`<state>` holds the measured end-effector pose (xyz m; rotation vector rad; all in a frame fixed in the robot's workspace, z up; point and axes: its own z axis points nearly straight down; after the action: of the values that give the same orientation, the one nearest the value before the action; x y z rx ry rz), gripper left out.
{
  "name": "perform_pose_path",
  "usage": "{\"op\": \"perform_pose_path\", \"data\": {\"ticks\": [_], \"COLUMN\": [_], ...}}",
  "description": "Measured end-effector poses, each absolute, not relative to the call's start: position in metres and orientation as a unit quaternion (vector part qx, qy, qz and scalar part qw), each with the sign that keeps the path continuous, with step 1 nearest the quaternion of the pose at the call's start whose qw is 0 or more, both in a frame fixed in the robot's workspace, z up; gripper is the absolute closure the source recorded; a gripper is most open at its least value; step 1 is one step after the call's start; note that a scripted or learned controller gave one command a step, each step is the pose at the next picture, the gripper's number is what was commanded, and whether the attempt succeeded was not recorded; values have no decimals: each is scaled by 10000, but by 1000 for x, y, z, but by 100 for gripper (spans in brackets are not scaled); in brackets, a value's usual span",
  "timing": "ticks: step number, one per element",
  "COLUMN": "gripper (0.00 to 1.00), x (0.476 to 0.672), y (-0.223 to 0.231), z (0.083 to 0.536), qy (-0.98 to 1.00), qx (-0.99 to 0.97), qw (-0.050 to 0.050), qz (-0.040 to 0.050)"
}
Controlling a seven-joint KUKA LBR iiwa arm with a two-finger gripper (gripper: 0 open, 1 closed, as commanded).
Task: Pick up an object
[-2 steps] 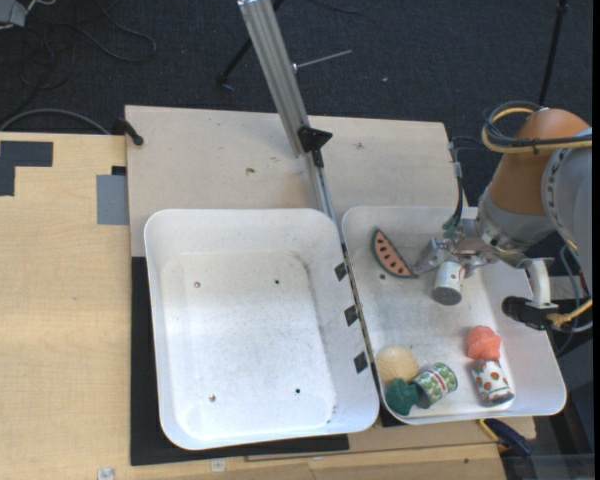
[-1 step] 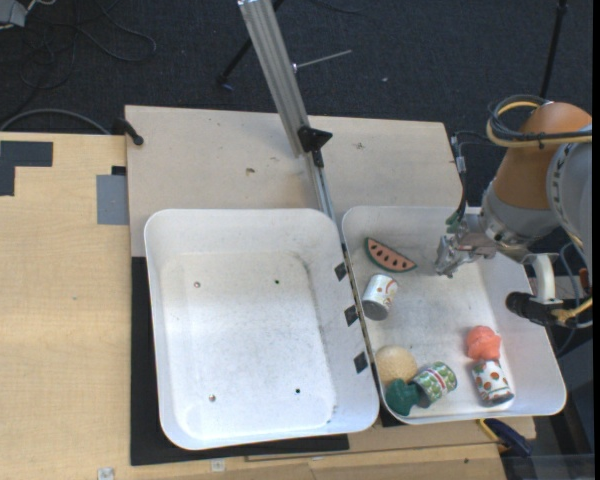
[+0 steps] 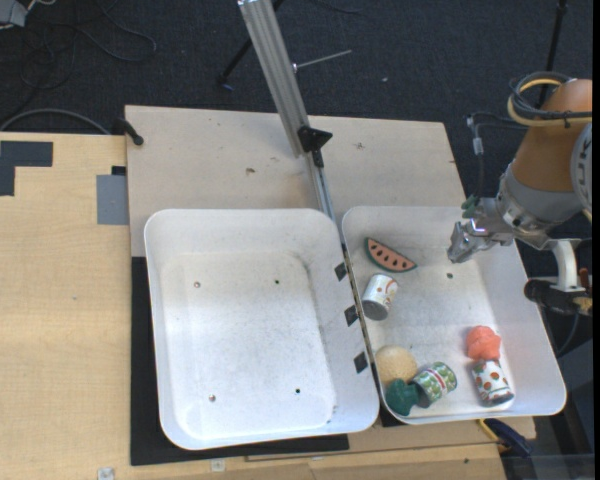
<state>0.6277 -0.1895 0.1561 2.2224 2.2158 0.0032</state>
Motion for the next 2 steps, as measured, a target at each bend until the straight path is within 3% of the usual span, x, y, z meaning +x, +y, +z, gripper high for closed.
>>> {"op": "perform_pose_path", "data": {"ticks": [2], "gripper": [100], "x": [627], "y": [-184], "z": [264], "qy": [7077], "qx": [7065], "qw": [25], "qz": [14]}}
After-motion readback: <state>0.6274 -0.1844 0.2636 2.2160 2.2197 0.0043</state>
